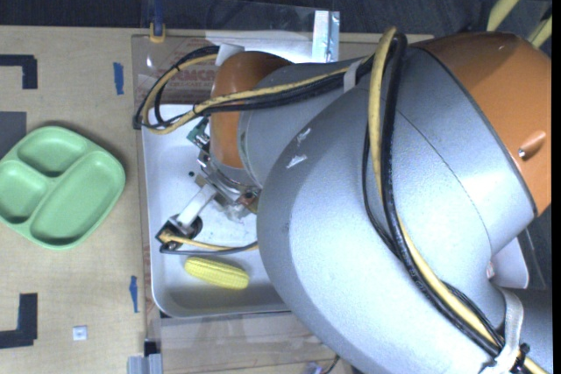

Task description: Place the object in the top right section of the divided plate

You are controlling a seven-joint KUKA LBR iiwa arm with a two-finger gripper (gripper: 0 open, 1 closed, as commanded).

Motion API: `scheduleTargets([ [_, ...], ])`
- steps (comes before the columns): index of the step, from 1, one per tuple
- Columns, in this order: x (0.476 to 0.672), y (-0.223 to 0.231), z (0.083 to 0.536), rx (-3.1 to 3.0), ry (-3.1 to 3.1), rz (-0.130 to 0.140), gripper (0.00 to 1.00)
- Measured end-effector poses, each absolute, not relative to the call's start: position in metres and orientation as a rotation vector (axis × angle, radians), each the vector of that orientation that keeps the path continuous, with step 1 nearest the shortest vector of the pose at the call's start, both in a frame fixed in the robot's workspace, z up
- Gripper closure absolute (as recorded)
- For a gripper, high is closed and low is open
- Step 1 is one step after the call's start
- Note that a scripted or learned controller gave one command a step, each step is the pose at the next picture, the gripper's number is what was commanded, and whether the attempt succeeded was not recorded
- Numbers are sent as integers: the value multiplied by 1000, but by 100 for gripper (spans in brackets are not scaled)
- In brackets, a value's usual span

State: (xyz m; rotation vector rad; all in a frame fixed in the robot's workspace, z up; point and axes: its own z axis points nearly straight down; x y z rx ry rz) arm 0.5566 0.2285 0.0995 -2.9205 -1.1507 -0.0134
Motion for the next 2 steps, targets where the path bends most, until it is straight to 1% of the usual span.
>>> scheduleTargets([
  [1,518,224,142,-3089,-571,1,100],
  [2,482,224,89,-3106,-451,-12,100],
])
